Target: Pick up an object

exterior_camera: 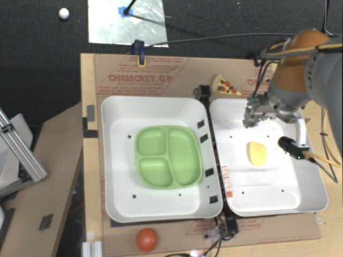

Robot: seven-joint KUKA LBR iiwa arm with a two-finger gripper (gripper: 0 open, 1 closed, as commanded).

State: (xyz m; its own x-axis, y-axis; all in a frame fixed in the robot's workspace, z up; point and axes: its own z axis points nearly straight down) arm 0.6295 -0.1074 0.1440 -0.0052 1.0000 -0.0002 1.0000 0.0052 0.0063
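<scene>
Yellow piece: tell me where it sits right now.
The yellow piece lies on the floor of the right bin, near its middle, below the gripper in the camera view and apart from it.

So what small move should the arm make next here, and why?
Probably shift the gripper toward the near side of the right bin until it stands over the yellow object, then lower. The gripper sits near the bin's far edge, apart from that object, with nothing seen between its fingers. The yellow piece lies alone on the bin floor, so it looks like the nearest thing to pick.
</scene>
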